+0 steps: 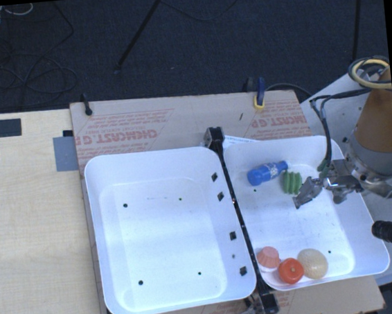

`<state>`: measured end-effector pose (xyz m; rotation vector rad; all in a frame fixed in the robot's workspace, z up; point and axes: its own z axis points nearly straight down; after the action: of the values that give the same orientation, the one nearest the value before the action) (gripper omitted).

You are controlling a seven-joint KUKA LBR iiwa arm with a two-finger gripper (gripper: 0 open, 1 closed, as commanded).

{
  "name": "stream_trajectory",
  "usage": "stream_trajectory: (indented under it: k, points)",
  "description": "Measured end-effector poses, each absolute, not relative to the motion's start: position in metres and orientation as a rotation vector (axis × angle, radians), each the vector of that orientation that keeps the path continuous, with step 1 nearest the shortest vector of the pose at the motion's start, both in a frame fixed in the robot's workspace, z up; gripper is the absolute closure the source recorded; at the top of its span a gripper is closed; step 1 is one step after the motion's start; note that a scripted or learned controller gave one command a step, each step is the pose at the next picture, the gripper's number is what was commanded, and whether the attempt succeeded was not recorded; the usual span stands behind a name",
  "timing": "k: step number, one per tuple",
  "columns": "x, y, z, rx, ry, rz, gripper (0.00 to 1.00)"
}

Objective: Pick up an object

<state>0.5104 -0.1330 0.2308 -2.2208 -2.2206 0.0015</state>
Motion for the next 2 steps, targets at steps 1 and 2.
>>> stream_trajectory:
  k: [1,2]
  points:
    - [0.4958,-0.2035,0.2859,-2.231,-2.219,0.002,0.00]
    - [0.4966,-0.1997,0.2922,-2.220,-2.219,0.003,1.00]
